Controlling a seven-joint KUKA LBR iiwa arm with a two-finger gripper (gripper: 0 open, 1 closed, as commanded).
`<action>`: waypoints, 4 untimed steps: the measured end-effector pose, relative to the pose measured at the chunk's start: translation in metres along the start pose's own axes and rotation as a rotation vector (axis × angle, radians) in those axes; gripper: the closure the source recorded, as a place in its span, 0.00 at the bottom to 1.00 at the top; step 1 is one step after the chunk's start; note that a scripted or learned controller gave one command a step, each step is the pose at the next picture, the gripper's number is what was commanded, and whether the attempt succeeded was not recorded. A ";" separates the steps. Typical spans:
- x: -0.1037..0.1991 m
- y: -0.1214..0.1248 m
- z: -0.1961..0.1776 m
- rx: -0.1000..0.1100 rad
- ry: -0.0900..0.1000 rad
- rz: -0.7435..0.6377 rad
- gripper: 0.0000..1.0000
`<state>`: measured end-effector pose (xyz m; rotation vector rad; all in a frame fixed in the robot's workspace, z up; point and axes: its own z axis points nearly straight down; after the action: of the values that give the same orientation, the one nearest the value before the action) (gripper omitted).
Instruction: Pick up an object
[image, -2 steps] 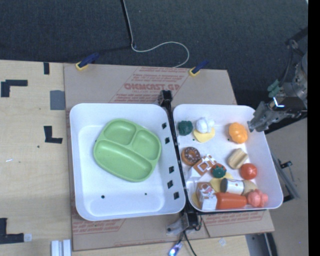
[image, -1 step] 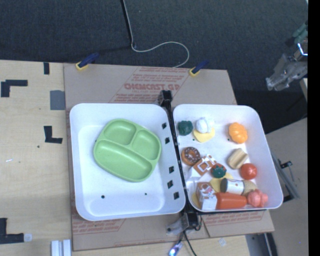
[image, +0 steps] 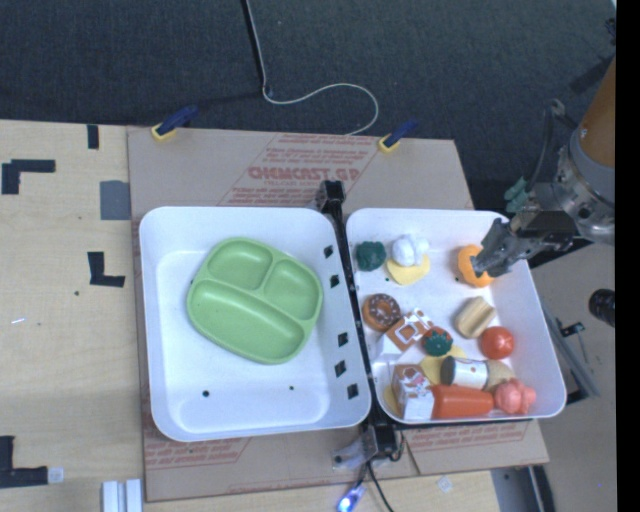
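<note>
A: Camera view, entry one: orange toy (image: 468, 265), in the right bin (image: 548, 340). Handling?

B: Judged light, stiff, probably smooth plastic. Rounded, so likely to squirt out of a shallow pinch. Best taken across the widest middle, straight down.

A: Gripper (image: 495, 252)?

B: Set at the toy's right edge and overlapping it from this angle. Open or closed: cannot tell. No hold confirmed.

A: Surroundings, nearest row first?

B: Well nearer than the toy: long red-orange carrot piece (image: 462, 403), pink figure (image: 516, 397). Nearer, less so: red tomato (image: 497, 342), then bread roll (image: 473, 317) just near-side of the toy. Left of the toy: white-and-yellow piece (image: 407, 258), apart. Far left: green plate (image: 257, 298) in the other bin.

A: Obstructions?

B: Bread roll closest, yet apart. Bin wall close on the toy's right, limiting room on that side.
</note>
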<state>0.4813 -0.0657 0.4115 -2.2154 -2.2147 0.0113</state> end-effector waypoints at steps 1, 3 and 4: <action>0.054 0.002 -0.066 -0.013 -0.002 -0.003 1.00; 0.160 0.001 -0.126 -0.015 -0.001 -0.004 1.00; 0.199 0.001 0.029 0.005 -0.005 -0.004 1.00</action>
<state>0.4821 0.1329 0.3827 -2.2109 -2.2201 0.0223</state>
